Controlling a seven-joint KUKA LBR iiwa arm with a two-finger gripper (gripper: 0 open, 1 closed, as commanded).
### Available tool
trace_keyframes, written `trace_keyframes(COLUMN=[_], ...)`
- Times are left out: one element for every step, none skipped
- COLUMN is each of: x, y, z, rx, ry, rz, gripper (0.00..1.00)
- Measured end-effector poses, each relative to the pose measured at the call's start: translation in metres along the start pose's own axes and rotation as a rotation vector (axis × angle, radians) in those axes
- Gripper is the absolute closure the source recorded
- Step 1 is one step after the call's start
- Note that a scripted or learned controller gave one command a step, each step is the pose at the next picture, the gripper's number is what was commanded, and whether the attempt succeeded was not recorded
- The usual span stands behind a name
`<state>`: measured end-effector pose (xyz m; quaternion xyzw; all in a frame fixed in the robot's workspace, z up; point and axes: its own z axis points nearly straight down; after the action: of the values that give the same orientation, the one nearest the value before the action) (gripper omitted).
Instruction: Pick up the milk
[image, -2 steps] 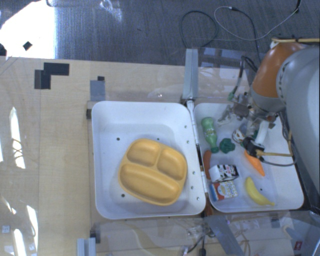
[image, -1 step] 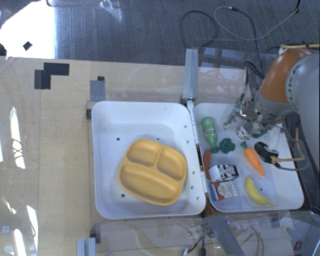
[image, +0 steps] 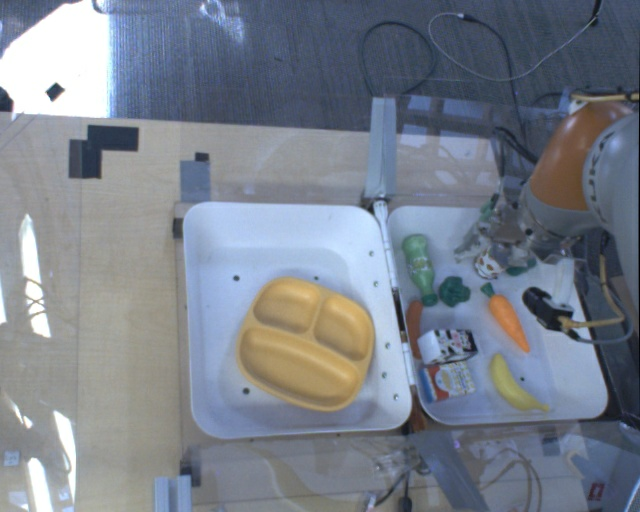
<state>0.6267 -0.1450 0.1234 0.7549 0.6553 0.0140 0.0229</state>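
The milk (image: 447, 345) is a small white carton with black patches, lying on its side near the front left of the right bin (image: 585, 400). My gripper (image: 493, 256) hangs over the back of that bin, up and to the right of the milk and well apart from it. The grey wrist and orange band (image: 570, 160) rise behind it. A green broccoli (image: 454, 291) lies between the gripper and the milk.
The right bin also holds a green bottle (image: 417, 262), a carrot (image: 508, 321), a banana (image: 517, 385), a brown sausage (image: 413, 325) and a red-printed box (image: 452, 380) right in front of the milk. A yellow divided plate (image: 305, 342) sits in the left bin (image: 210, 300).
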Motion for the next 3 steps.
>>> trace_keyframes(x=[0.019, -0.002, 0.0], y=[-0.038, 0.01, 0.012], z=[-0.072, 0.038, 0.029], rx=[0.053, 0.049, 0.049], ry=[0.007, 0.007, 0.008], rz=[0.052, 0.051, 0.042], gripper=[0.0, 0.0, 1.0])
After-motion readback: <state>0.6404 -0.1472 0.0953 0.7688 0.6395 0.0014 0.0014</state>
